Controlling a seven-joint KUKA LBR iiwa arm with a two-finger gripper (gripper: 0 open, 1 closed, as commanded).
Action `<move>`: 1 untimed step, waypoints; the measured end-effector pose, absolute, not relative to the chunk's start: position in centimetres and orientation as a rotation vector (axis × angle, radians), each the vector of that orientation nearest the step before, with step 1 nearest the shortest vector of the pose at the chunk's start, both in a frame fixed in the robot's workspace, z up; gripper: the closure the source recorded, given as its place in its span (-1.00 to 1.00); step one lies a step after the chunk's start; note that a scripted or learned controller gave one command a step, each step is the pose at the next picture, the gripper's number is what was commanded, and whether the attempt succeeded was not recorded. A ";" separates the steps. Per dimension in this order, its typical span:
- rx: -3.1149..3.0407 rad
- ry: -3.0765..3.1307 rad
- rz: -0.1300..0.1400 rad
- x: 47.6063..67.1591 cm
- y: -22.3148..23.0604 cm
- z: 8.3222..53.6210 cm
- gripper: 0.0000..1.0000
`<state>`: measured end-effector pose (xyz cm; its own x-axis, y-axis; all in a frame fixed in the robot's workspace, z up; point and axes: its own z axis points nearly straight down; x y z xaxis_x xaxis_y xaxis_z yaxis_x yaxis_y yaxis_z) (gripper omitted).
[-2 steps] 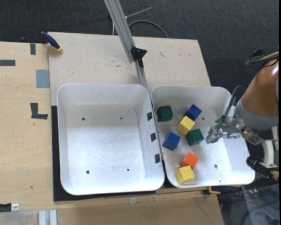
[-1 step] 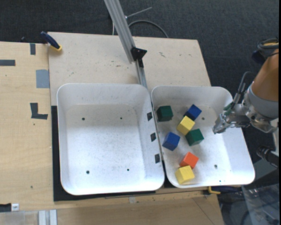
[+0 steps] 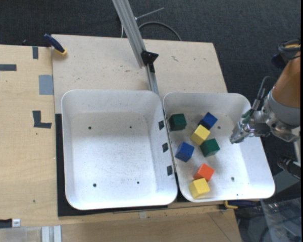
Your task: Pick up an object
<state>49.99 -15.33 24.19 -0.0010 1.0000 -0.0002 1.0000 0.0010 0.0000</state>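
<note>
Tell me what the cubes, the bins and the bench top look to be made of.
Cubes, such as the yellow cube and the orange cube: probably painted wood or foam, going by flat matte colour and crisp edges; hard to say which.
Bins, such as the left bin: likely moulded plastic, white, thin rounded rims, slightly scuffed.
Bench top: looks like plywood or laminate, pale with faint grain.
</note>
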 end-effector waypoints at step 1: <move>2.215 2.231 0.001 50.7 -9.0 23.5 1.00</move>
